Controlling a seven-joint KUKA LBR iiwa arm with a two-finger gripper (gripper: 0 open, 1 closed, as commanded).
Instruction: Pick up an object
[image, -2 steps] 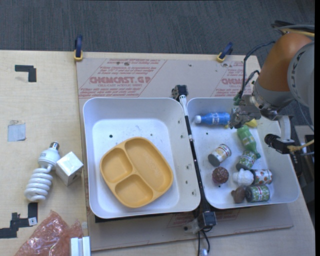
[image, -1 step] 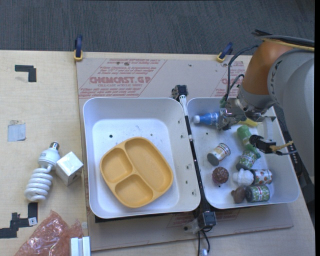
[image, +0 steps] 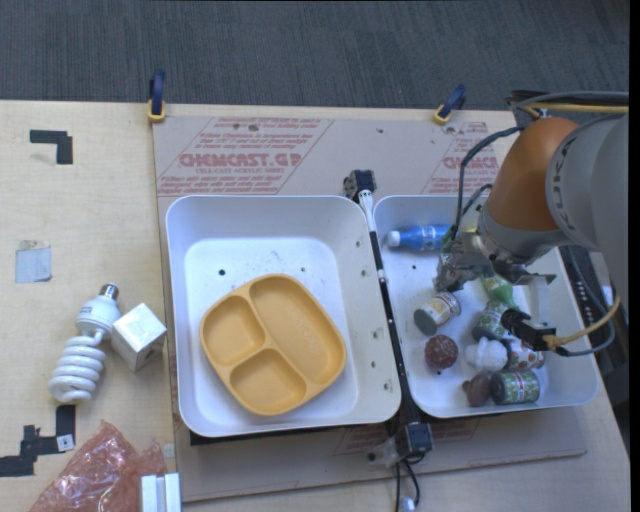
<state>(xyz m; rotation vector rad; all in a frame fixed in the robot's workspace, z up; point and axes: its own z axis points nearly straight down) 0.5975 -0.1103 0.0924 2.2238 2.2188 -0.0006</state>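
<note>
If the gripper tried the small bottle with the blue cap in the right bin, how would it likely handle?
The bottle lies on its side, so a nudge would probably roll it. It looks like small, light plastic, likely easy to lift. Its rounded body may slip between the jaws.

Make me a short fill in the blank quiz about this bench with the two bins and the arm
1. The yellow tray lies in the ____ bin.
2. The tray has ____ compartments.
3. On the bench left of the bins, a white bulb lies beside a white ____.
4. The gripper is over the right bin, just below a ____ bottle with a white cap.

Missing words: left; three; cube; blue
</note>
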